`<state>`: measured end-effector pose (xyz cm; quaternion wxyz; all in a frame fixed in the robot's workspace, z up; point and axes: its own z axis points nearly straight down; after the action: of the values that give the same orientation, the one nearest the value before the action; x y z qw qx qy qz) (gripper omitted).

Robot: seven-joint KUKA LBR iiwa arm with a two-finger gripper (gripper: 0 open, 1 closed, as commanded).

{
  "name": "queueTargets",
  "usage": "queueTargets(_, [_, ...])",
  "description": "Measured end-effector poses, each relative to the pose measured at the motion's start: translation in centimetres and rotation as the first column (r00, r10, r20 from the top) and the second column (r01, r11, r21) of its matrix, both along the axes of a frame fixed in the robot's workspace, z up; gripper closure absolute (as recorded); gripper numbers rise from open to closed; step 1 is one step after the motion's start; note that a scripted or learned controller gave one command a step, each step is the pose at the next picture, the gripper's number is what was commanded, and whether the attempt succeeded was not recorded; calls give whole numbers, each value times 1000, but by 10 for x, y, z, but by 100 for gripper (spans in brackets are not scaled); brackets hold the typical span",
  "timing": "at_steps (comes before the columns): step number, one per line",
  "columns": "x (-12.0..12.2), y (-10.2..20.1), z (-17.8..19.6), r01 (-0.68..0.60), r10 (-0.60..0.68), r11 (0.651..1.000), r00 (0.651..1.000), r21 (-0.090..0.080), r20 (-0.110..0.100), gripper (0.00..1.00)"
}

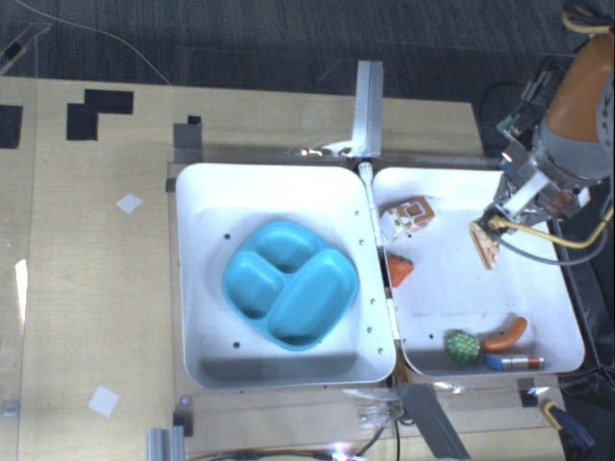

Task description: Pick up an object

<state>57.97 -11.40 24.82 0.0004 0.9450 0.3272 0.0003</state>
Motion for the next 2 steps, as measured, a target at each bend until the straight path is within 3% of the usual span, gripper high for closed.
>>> queueTargets(1, [-45,15,-44,365,-365,931,931,1,-3,100])
queueTargets(2, [-15,10,106,329,-329,944,944,1,1,100])
